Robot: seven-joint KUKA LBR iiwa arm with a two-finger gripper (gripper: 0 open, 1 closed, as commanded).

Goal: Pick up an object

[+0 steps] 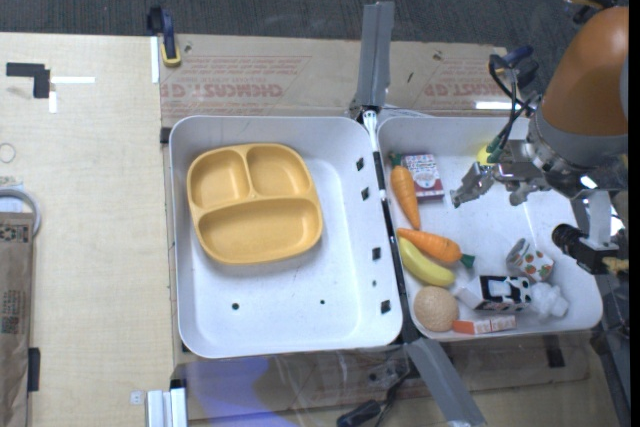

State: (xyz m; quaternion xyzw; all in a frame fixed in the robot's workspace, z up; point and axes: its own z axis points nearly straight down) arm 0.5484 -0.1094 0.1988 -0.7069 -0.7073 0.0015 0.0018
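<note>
Pale wooden desk [80,215] carrying two shallow white plastic bins side by side. Left white bin [290,315] holding a yellow three-compartment plastic plate [255,203] toward its upper left. Right white bin [470,140] crowded along its left and lower sides. Grey arm with an orange band [595,75] reaching in from the right, hanging over the right bin's upper right part. Metal two-finger gripper [468,193] pointing left and down above bare bin floor, apart from every item, nothing between the jaws; open or closed, cannot tell. Long orange toy carrot [404,196] lying near the left wall, just beside a small red-and-white carton [424,175]. Second orange carrot [432,244] resting across a yellow toy banana [424,263]. Tan round bun-like piece [435,307] at the lower left corner. Black-and-white small box [500,289] and a patterned crumpled wrapper [530,262] near the lower right.
</note>
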